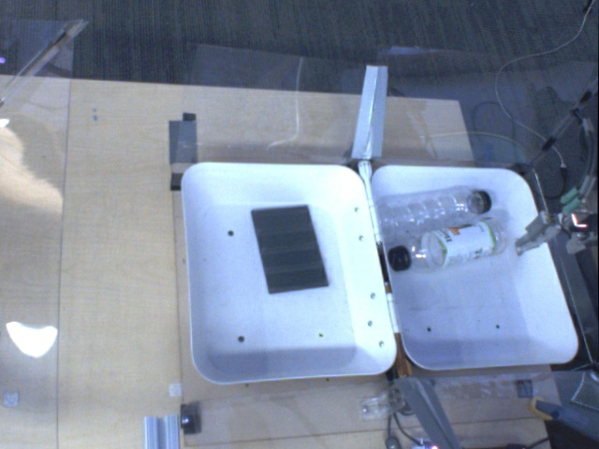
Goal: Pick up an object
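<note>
End effector (550,230) sits at the right edge of the frame, can't tell its state. Two bottles (449,227) lie touching in the right bin (487,330); they're round, so they'd probably roll or slip out.

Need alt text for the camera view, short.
Two shallow white bins sit side by side on a wooden bench: the left bin holds a flat dark grey rectangular block, the right bin two clear plastic bottles lying side by side. The gripper reaches in at the right bin's right rim.
</note>
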